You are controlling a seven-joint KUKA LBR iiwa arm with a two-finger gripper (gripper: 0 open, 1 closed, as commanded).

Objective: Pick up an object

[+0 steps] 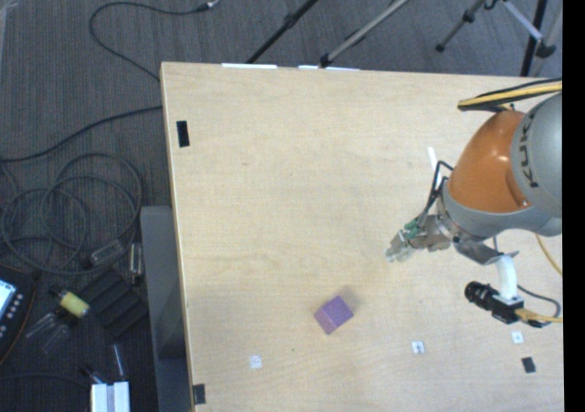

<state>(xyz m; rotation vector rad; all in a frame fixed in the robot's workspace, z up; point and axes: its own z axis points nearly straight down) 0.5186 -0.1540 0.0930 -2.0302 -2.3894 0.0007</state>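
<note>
A small purple cube (334, 314) lies on the pale wooden bench top (292, 173), toward the front and near the middle. My gripper (403, 245) hangs above the bench, up and to the right of the cube and well apart from it. It points left from the grey arm's orange band (489, 173). I see nothing held in it.
The bench's left edge runs down at about x 190, with a black tag (183, 133) near it. Small white markers (418, 346) and a black one (528, 364) dot the front of the bench. Cables lie on the floor (73, 218) to the left.
</note>
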